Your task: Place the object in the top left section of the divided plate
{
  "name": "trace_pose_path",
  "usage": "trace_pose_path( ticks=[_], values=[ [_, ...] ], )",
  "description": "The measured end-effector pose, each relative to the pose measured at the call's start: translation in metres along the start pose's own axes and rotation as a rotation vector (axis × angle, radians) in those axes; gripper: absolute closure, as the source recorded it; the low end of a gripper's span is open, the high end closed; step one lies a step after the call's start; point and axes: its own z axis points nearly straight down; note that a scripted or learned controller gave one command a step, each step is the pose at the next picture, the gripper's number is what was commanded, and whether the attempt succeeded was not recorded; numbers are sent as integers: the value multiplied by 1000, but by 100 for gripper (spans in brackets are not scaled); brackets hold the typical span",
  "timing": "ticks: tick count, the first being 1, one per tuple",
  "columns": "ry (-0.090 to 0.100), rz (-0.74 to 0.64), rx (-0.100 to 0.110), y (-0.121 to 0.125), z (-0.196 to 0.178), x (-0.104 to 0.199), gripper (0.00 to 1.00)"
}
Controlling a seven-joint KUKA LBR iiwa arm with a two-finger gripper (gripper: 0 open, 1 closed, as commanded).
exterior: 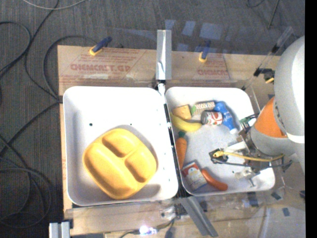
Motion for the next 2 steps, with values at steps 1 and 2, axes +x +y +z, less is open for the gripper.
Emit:
trace_pose_path(
  ticks=[1,2],
  values=[
    [3,-4,0,0,-11,2,100],
    [-8,-96,6,46,-102,-11,100]
  ],
)
